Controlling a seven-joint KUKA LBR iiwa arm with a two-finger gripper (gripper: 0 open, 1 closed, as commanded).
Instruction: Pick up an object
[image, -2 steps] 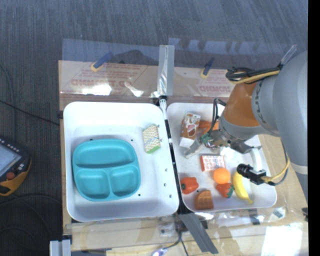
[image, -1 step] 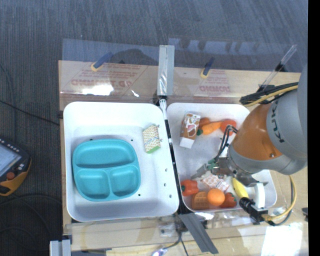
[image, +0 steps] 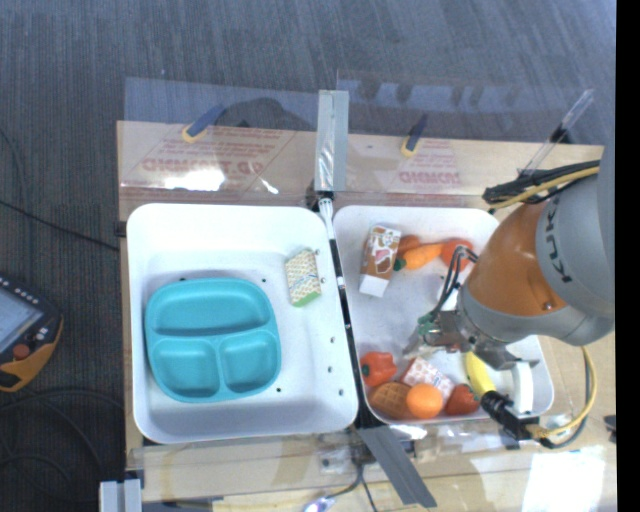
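While the gripper (image: 432, 335) hangs low in the right bin (image: 400, 300), I cannot tell how it is set. It is just above a heap of toy food at the bin's near end: an orange (image: 424, 401), a red piece (image: 377, 366) and a yellow banana (image: 479, 377). A carrot (image: 420, 256) and a small carton (image: 379, 258) lie at the far end. The left bin (image: 200, 235) has a blue tray (image: 211, 336) and a small sponge (image: 303, 277).

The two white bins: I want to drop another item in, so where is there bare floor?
Left white bin: bare strip along the far wall, above the teal divided tray and left of the small patterned packet. Right white bin: a patch between the brown carton and the near pile of orange and red toy food, which is crowded.
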